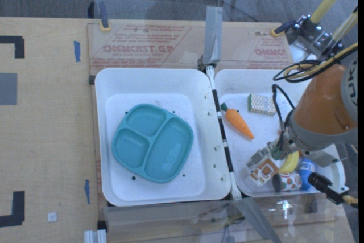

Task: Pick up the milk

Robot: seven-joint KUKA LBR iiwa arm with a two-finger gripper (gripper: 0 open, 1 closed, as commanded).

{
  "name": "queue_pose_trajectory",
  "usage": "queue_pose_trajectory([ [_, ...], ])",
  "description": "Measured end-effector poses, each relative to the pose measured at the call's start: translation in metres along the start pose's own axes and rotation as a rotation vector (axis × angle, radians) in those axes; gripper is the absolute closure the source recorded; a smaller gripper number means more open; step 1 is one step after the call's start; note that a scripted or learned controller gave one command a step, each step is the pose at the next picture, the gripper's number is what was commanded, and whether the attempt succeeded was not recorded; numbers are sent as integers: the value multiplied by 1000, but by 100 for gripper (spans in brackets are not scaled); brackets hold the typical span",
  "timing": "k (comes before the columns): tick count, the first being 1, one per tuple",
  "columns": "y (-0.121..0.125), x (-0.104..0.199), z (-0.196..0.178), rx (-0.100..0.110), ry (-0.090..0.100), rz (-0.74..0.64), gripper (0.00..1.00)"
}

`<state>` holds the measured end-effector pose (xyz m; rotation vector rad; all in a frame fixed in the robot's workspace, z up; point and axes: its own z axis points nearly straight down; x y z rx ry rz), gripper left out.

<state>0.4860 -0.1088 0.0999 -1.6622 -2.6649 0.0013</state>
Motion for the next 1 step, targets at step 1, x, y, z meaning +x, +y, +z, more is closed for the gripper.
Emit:
queue_pose_trajectory([
  [1,0,-2,-8,0,-1,4,100],
])
